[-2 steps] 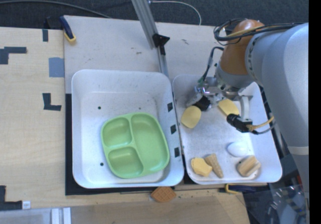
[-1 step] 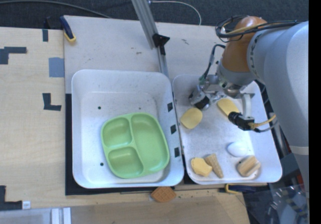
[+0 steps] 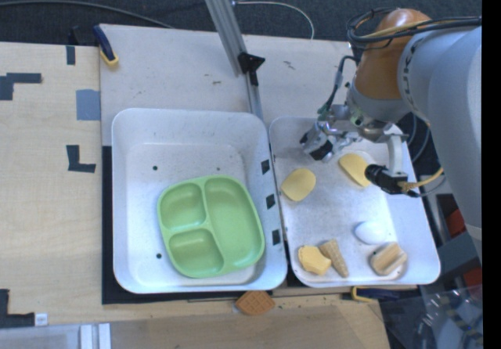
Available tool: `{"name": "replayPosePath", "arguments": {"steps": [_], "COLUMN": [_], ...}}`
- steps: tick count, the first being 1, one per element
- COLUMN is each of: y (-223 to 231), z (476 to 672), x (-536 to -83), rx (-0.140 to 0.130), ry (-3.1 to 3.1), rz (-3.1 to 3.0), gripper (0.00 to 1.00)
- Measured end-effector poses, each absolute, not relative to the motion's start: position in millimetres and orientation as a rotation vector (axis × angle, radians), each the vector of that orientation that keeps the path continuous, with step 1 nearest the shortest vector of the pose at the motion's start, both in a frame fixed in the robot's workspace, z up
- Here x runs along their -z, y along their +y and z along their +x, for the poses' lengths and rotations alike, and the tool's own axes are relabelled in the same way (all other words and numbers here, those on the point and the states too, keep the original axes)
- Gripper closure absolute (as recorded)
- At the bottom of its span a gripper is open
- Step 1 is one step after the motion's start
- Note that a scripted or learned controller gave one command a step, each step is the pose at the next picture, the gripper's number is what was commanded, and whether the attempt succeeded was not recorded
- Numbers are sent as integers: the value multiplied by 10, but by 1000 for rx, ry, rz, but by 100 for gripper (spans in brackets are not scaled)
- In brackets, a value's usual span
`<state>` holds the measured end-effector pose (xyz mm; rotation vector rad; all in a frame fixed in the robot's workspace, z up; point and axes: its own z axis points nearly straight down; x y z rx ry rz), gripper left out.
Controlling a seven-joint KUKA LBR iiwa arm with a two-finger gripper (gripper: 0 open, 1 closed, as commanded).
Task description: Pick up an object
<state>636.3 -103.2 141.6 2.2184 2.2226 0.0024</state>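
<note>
Camera view: gripper over right bin; possibly unlabelled yellow piece nearby.

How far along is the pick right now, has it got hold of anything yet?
Done: the gripper has reached the far end of the right bin. In hand: no item shows between the fingers; it sits between the round yellow piece and the yellow piece, touching neither. Left: settling on one, closing and lifting. The white egg, cone and bread piece lie untouched at the near end.
</note>
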Motion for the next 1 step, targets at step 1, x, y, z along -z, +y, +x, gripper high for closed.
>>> {"name": "replayPosePath", "arguments": {"steps": [1], "y": [-996], "z": [6369], "x": [-1842], "rx": [-3], "ry": [2222], "rz": [2218], "gripper": [100]}}
